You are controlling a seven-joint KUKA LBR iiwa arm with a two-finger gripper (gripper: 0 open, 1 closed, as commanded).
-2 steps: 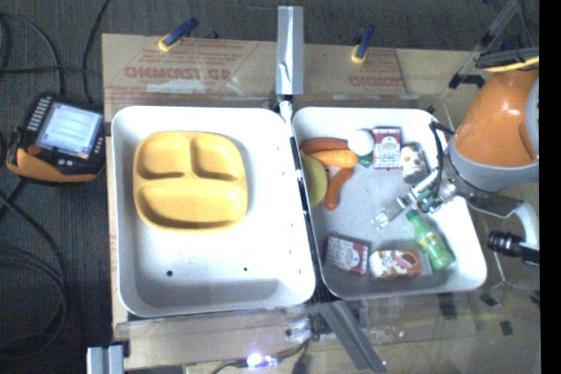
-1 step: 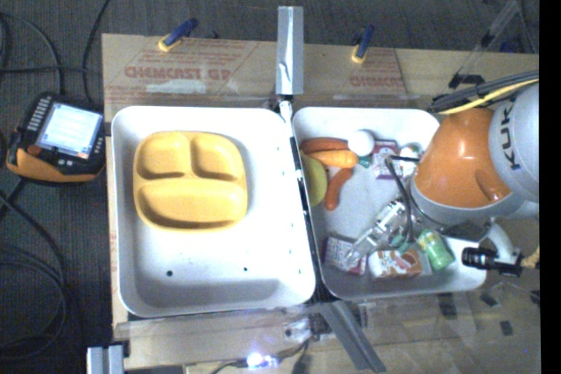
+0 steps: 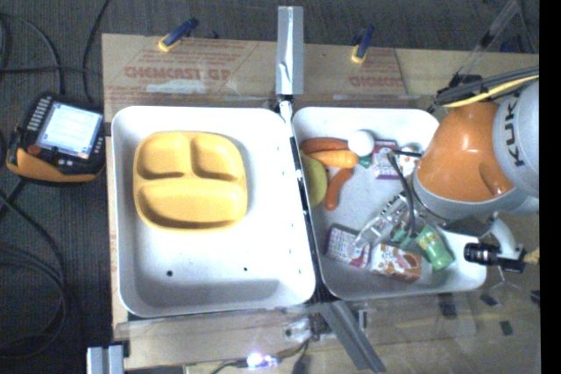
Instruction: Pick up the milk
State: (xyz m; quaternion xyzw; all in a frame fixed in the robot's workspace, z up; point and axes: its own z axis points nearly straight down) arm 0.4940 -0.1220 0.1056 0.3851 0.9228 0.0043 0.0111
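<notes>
My gripper (image 3: 387, 220) hangs low in the right bin (image 3: 412, 120), below the orange band of the arm (image 3: 460, 158). Right under and beside it lie small printed cartons: a pink and white one (image 3: 348, 245) at its lower left and a brownish one (image 3: 396, 262) below it. A third carton, white with purple print (image 3: 384, 161), lies farther back near the arm. The labels are too small to tell which is the milk. Nothing shows between the gripper's tips.
A green bottle (image 3: 434, 247) lies just right of the gripper. At the bin's back left sit orange sausages (image 3: 331, 155), a yellow banana (image 3: 314, 179) and a white ball (image 3: 361, 141). The left bin (image 3: 210, 276) holds a yellow divided plate (image 3: 190, 179).
</notes>
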